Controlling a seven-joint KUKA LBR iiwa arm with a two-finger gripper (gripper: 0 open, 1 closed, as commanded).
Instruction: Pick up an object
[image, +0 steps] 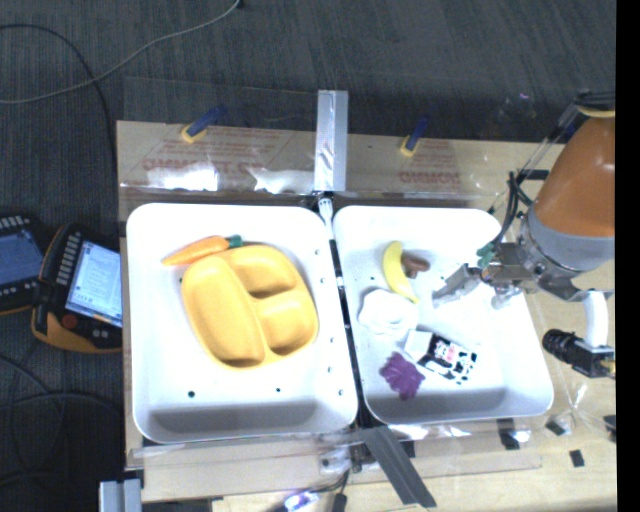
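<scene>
Two shallow white bins sit side by side on the counter (140, 150). In the left bin (150, 330) a yellow divided tray (250, 305) lies near the middle, and an orange carrot (195, 249) rests at its eleven o'clock, touching the tray's upper edge. The right bin (520, 375) holds the loose objects: a yellow banana (396, 270) toward twelve o'clock with a small brown piece (416, 264) just beside it, a white round object (385, 310) below the banana, a black-and-white cow-patterned item (447, 358) toward five o'clock, and a purple grape cluster (402, 373) at six o'clock. The grey arm with its orange band (590, 170) comes in from three o'clock, and the end effector (462, 283) hangs over the right bin's upper right part — near the banana but apart from it. Whether it is spread or pressed together I cannot tell; nothing is visibly pinched in it.
</scene>
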